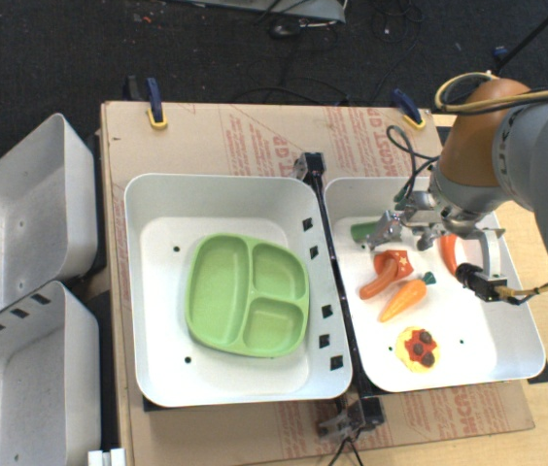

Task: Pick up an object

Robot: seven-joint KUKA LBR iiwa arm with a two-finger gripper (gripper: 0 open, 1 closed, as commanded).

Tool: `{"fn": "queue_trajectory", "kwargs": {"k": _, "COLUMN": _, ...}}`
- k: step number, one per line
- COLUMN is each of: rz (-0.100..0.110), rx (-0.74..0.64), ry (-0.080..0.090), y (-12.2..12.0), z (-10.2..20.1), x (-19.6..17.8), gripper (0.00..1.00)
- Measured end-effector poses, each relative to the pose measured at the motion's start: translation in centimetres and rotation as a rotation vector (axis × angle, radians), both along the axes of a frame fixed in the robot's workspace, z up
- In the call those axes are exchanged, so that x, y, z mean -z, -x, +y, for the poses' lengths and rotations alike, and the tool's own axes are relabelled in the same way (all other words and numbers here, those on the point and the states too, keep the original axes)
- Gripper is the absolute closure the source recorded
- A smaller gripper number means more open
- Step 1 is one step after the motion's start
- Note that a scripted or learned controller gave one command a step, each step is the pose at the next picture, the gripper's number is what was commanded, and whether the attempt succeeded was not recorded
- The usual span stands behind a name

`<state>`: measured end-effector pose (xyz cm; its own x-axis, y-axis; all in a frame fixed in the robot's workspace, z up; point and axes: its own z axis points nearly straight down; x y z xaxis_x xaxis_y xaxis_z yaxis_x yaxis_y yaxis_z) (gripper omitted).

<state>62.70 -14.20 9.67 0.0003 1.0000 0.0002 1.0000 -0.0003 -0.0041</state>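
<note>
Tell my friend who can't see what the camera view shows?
A grey robot arm's gripper hovers over toy food in the right bin: orange carrots, a small pizza. The left bin holds a green divided plate.

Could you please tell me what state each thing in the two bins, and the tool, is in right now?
green divided plate: flat in the left bin, nothing on it
orange carrot: lying loose in the right bin
red piece: lying beside the carrot
yellow disc: flat, red bits on top
tool: low over the right bin
</note>
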Motion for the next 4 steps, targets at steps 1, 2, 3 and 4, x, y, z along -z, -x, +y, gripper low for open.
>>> {"fn": "queue_trajectory", "kwargs": {"k": 1, "rz": -0.006, "rx": 0.0, "ry": 0.001, "y": -0.2, "z": 0.0, "x": -1.4, "gripper": 1.0}}
{"fn": "queue_trajectory", "kwargs": {"k": 2, "rz": -0.01, "rx": -0.003, "ry": 0.001, "y": -0.6, "z": 0.8, "x": -7.4, "gripper": 1.0}}
{"fn": "queue_trajectory", "kwargs": {"k": 3, "rz": -0.011, "rx": -0.003, "ry": 0.002, "y": -1.4, "z": 0.2, "x": -13.2, "gripper": 1.0}}
{"fn": "queue_trajectory", "kwargs": {"k": 4, "rz": -0.006, "rx": -0.003, "ry": 0.001, "y": -1.5, "z": 0.2, "x": -13.6, "gripper": 1.0}}
